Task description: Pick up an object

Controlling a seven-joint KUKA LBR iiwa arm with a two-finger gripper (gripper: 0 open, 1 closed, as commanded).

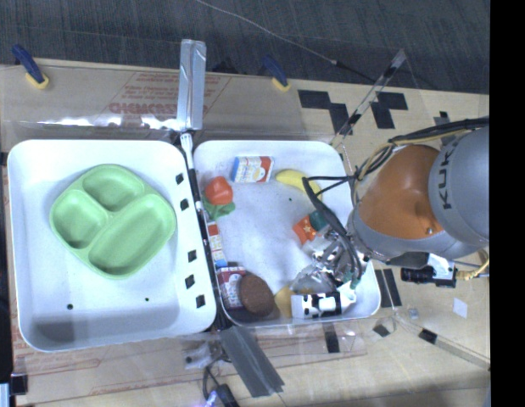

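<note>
The right bin (270,149) holds several small objects: a white carton (250,170) at the back, a yellow banana (290,177) beside it, a red and green tomato-like toy (218,192), an orange packet (306,227), a brown round item (255,293) at the front, and a striped bar (215,244) along the left wall. My gripper (328,271) is low in the bin's front right corner, over a black and white object (321,305) and a yellow piece (285,298). Cables and the wrist hide the fingertips.
The left bin (41,312) carries a green three-compartment plate (114,219). The grey and orange arm (406,203) hangs over the right bin's right edge. A metal clamp (192,83) stands at the back between the bins.
</note>
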